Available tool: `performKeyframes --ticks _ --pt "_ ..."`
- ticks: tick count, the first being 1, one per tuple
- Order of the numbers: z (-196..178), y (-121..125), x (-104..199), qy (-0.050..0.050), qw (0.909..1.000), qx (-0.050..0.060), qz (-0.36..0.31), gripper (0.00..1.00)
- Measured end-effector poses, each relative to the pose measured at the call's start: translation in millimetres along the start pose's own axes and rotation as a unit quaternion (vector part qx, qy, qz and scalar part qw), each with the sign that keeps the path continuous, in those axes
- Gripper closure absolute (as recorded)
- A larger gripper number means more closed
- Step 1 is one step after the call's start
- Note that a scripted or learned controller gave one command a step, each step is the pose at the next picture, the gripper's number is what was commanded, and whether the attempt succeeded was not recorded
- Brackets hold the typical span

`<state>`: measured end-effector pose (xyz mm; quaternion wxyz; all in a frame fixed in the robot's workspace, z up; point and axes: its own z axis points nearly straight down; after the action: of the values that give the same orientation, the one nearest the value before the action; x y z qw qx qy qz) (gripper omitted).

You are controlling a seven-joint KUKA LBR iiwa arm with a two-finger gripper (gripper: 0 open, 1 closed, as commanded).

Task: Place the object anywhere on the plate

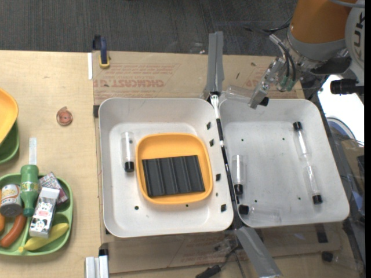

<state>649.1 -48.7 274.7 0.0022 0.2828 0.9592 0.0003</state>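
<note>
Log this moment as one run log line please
hand: above far edge of right bin, nothing visibly held | dark ridged block: lying on orange plate in left bin | status: block already on plate

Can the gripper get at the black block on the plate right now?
Probably yes. The black block lies flat and uncovered on the plate; the gripper hangs over the right bin's back edge, nothing between.

A yellow plate sits in the left bin, carrying a dark ribbed slab. The claw hangs over the far edge of the right bin. A green tray of toy food rests at the bench's near left.
</note>
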Motion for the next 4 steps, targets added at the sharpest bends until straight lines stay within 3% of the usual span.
performKeyframes --ticks 1,3,4 --pt "61 -7 1 0.002 0.9972 0.0 -0.074 1.0" --pt "-13 -78 -52 0.0 0.991 0.0 -0.134 1.0" --pt "-91 -147 -90 0.0 0.9869 0.0 -0.161 1.0"
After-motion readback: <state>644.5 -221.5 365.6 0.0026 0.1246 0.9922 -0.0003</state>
